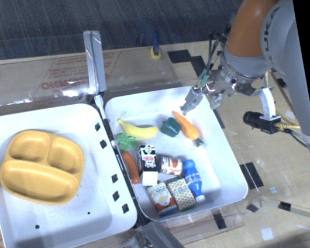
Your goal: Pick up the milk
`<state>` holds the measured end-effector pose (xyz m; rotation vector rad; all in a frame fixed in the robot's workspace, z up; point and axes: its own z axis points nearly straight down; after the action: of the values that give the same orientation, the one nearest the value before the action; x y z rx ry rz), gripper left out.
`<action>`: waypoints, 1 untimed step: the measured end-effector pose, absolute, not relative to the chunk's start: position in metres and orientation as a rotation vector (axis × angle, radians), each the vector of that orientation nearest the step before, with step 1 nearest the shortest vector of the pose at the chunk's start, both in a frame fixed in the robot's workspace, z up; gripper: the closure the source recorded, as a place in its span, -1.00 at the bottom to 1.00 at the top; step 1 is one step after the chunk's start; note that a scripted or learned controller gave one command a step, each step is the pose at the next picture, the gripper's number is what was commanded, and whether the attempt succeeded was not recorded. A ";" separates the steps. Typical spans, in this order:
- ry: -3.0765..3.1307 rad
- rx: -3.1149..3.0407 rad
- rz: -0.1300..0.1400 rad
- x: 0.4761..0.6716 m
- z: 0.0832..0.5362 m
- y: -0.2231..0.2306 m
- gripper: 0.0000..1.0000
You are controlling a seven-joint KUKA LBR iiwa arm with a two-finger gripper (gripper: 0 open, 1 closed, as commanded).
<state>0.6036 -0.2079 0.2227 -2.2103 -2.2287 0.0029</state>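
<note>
Milk (148, 162) seen lying mid right bin (228, 164) — cow-patterned carton, banana (139, 130) at 12 o'clock. Claw (199, 98) poised over bin's 1 o'clock rim — nothing held, finger state cannot be told.

Arm (269, 29): grey with orange band, entering from the right, bent toward the left. Gripper (198, 98): at the arm's left end, tilted down-left, fingers slightly apart, nothing between them.
</note>
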 end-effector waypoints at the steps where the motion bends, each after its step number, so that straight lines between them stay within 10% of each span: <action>1: -2.207 -2.230 0.005 0.552 0.133 -0.135 -1.00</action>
<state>0.5522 -0.1349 0.1325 -2.2295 -2.2074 0.0049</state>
